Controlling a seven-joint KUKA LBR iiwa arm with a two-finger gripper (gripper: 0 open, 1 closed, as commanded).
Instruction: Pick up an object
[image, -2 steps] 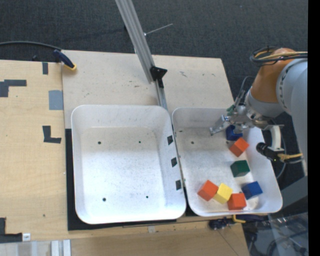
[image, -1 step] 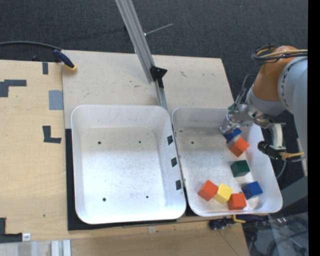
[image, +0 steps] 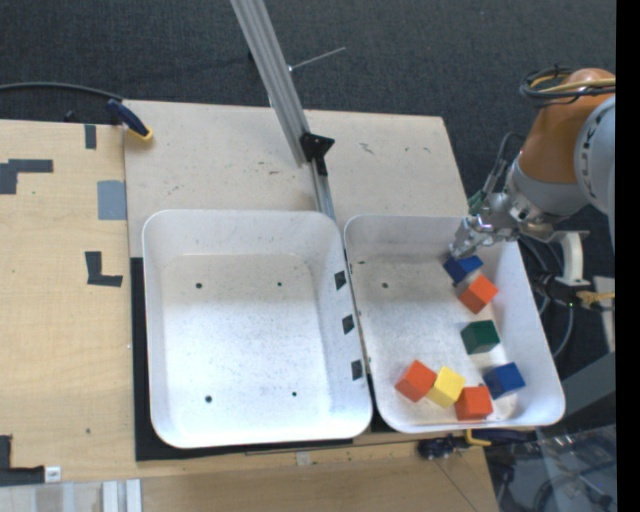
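Note:
Several coloured blocks lie in the right bin (image: 400, 290). A blue block (image: 462, 268) and an orange block (image: 478, 292) sit by the far right wall. A green block (image: 480, 335) is below them. Along the near edge lie another blue block (image: 504, 378), an orange block (image: 415, 381), a yellow block (image: 447, 385) and one more orange block (image: 474, 402). My gripper (image: 470, 240) reaches in from the right and hangs low over the bin's far right corner, just behind the first blue block and very close to it.
The left bin (image: 240, 330) stands beside the right one, with a shared raised rim (image: 345, 300) between them. A slanted metal pole (image: 280, 80) rises behind the bins. Cables hang off the bench at the right.

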